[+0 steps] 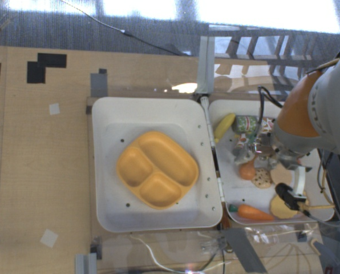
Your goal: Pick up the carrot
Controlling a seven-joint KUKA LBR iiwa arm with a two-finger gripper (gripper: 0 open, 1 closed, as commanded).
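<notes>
Where the grey arm with its glossy orange band reaches in from the right, its gripper [255, 151] hangs low over the middle of the right bin [230, 181], a cluster of dull metal parts against the white plastic. Whether it is spread or closed cannot be told from above, and nothing can be seen clamped in it.

Just beneath and beside it lie a small round orange ball [247, 171] and a brown speckled cookie [262, 179], the two nearly touching. Farther toward the back wall rest a curved yellow banana [223, 127] and a green can [245, 124] lying on its side.

The carrot [254, 212] lies flat along the front wall of the same bin, smooth, tapered and bright orange with a green stub at its left end, well apart from the gripper. A pale yellow disc [283, 208] sits just right of it.

The left bin [101, 170], shallow with rounded corners, holds a matte yellow-orange plate [157, 169] divided into three compartments. Both bins sit on a light wooden bench [39, 170].
</notes>
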